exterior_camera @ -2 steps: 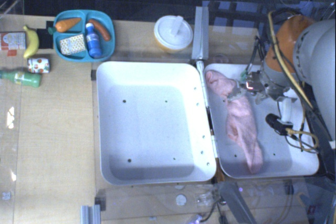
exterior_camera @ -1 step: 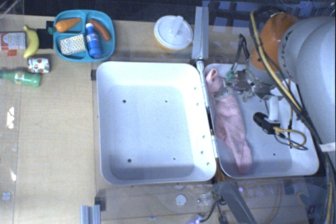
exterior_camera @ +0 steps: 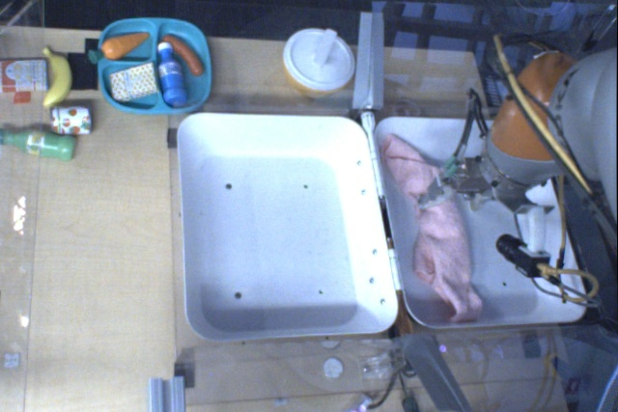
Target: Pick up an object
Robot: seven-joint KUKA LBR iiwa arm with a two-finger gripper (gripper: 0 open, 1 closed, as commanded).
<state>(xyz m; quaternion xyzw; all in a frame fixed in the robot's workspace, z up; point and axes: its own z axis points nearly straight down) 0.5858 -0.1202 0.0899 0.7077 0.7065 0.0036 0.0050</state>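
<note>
Pink cloth (exterior_camera: 439, 232) lies crumpled lengthwise in the right bin (exterior_camera: 512, 299), running from near its far-left corner toward the near wall. My claw (exterior_camera: 446, 185) is low over the cloth's upper half, at its right edge, and looks to be touching the fabric; whether it is spread or closed, or has any cloth pinched, I cannot tell from this angle. My orange band (exterior_camera: 526, 125) sits above the bin's right side. The left bin (exterior_camera: 280, 227) lies just beside it. Along the bench (exterior_camera: 87, 246) behind stand a white lidded cup (exterior_camera: 319, 60), a blue tray (exterior_camera: 154, 65) of toy food, a banana (exterior_camera: 58, 77), a small can (exterior_camera: 71, 120) and a green bottle (exterior_camera: 39, 144).
</note>
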